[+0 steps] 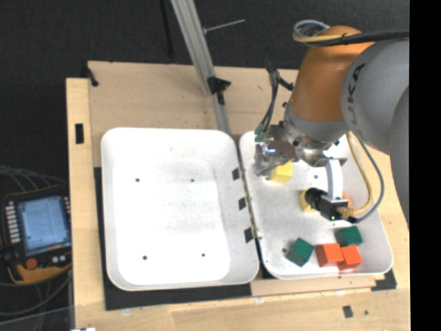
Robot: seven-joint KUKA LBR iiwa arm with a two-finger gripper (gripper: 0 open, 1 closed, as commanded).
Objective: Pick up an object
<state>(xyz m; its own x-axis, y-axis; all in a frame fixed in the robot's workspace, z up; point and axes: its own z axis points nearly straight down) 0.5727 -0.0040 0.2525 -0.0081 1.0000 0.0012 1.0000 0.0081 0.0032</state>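
My gripper (267, 163) is low over the upper left part of the right bin (275, 216), close to its left wall. A small yellow block (282, 174) lies right beside the gripper's tip, on its right, partly covered by it. I cannot see whether the block is gripped. Along the front of the same bin lie a dark green block (300, 252), two orange blocks (330, 255) side by side, and a second green block (349, 235).
The left bin (169, 205) stands next to the right one, sharing a middle rim with black clips. A slanted metal rail (196, 43) rises behind the bins. A handheld control pendant (38, 229) lies off the bench at the left.
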